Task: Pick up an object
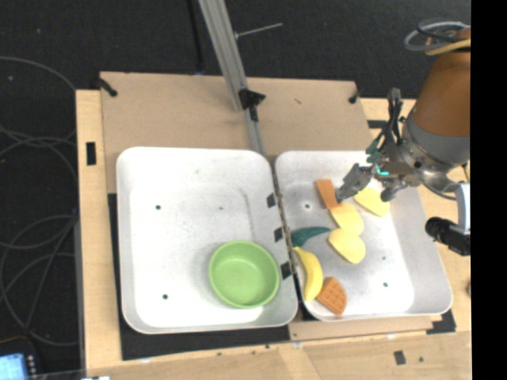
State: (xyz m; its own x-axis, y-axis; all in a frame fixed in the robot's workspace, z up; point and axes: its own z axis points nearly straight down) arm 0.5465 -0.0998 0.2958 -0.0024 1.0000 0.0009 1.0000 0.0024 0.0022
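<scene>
Beneath the pincer (358,182), grip state unclear, an orange block (325,193), long axis running top-left to bottom-right.

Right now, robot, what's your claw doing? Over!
Claw over the right bin, nothing seen in it. Orange block just beside it. Yellow pieces crowd close below. Green bowl sits in the left bin.

A flat, light-brown wooden bench (182,109) is carrying two shallow white plastic bins. The left white bin (158,188) and the right white bin (412,275) are lying side by side on it, their inner edges touching. A slanted grey metal pole (226,50) is crossing the bench's far edge.
</scene>
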